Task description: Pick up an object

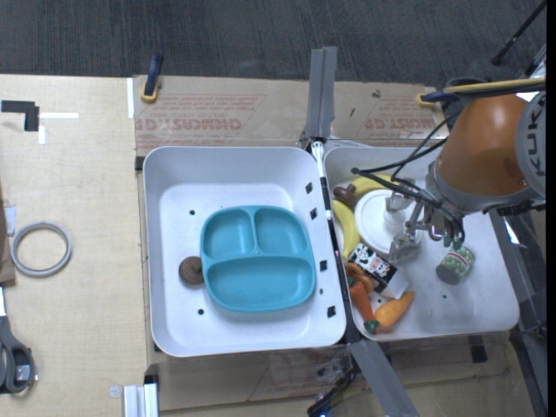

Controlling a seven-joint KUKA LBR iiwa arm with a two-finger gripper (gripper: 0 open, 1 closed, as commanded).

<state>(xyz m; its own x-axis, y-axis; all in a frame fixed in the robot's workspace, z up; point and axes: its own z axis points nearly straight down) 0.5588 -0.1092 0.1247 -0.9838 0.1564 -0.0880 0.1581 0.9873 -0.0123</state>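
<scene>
Jaws [426, 233] are seen low over the right bin [486, 307], between a white disc [380, 217] and a small can [454, 264]; whether they are spread cannot be told. The can, just beside them and lying tilted, is judged light, rigid and smooth, likely to roll. It is best taken across its round sides.

floor [217, 16]: dark grey carpet | bench [69, 320]: pale wood | cardboard sheet [226, 115]: under bins
</scene>
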